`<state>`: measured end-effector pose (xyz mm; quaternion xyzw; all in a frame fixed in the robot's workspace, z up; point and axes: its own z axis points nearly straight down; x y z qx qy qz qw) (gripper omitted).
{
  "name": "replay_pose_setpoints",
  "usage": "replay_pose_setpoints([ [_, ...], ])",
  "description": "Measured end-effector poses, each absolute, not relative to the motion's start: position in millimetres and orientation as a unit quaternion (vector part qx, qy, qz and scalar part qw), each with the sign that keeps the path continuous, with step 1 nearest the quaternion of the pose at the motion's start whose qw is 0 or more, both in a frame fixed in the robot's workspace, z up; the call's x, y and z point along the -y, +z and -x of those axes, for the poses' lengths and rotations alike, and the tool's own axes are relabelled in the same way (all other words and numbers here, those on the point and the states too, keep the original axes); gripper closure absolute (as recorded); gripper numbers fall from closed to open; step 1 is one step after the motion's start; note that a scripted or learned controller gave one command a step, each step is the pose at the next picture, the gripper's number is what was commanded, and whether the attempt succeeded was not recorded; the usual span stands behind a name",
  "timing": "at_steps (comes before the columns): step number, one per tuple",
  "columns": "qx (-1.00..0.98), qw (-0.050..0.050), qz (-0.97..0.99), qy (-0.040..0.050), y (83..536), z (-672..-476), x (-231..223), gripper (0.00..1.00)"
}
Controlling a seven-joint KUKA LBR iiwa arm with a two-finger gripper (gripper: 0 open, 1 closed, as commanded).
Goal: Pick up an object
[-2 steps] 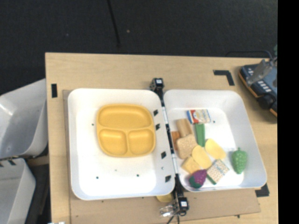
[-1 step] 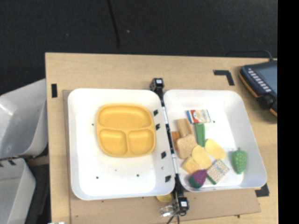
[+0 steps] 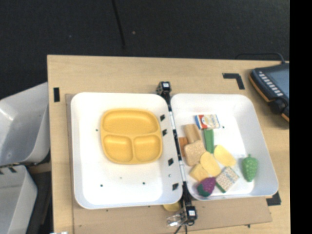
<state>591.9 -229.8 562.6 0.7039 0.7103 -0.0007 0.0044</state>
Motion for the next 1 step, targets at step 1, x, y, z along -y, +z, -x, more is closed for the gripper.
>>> replay_pose_setpoints([
  [1,-0.706,-0.004,-0.708,-0.0030,449.6,-567.7,228.9,1.00],
])
